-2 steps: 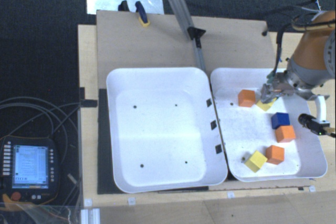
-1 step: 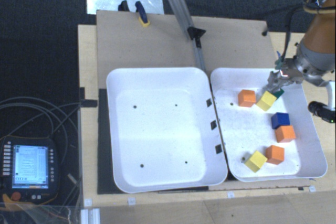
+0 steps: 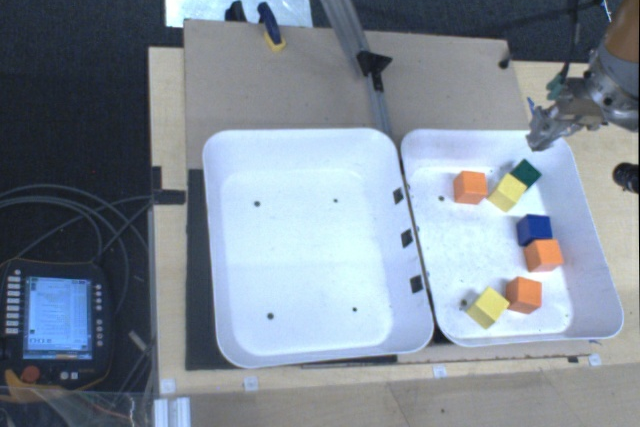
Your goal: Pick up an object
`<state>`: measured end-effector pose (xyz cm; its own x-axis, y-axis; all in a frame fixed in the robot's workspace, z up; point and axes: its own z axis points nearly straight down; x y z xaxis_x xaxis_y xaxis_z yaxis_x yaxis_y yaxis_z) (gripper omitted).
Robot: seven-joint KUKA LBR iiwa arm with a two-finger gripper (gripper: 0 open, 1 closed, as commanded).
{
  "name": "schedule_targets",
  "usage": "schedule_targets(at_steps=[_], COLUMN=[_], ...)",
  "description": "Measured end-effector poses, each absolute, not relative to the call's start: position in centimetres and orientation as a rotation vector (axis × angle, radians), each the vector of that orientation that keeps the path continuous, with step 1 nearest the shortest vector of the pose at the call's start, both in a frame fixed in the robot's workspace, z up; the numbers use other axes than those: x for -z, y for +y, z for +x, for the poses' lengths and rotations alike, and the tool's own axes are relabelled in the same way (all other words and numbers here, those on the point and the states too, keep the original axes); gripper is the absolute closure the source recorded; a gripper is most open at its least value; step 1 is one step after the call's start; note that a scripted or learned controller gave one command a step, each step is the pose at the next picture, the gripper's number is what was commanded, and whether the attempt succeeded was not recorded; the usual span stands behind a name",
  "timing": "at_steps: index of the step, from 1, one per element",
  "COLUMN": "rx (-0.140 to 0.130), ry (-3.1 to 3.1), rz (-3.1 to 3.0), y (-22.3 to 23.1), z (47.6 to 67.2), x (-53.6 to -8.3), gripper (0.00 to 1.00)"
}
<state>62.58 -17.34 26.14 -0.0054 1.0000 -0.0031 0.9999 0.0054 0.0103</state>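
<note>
From above, my claw (image 3: 541, 132) hangs over the right bin's (image 3: 590, 215) far rim; I cannot tell its state, it looks blurred. The cubes lie below: an orange cube (image 3: 470, 186) and a yellow cube (image 3: 507, 192) nearest.

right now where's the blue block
The blue block sits in the right bin, near its right wall, touching the orange block just below it.

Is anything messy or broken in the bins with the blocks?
Nothing looks broken or spilled. All the blocks sit inside the right bin, scattered at odd angles. One yellow block leans against a green block, and an orange block touches a blue block. The gripper is above the bin's far corner.
</note>
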Motion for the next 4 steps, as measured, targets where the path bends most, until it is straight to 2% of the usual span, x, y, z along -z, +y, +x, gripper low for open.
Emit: schedule_targets(at_steps=[1, 2, 3, 4], rx=[-0.003, -0.003, -0.003, -0.004], ry=[2.224, 2.231, 2.234, 2.235], rz=[2.213, 2.21, 2.21, 2.209], y=[-17.4, -12.4, -6.9, -1.5], z=[62.7, 61.5, 59.4, 58.6], x=[-26.7, -27.6, -27.4, -27.9], gripper=[1.0, 1.0, 1.0, 1.0])
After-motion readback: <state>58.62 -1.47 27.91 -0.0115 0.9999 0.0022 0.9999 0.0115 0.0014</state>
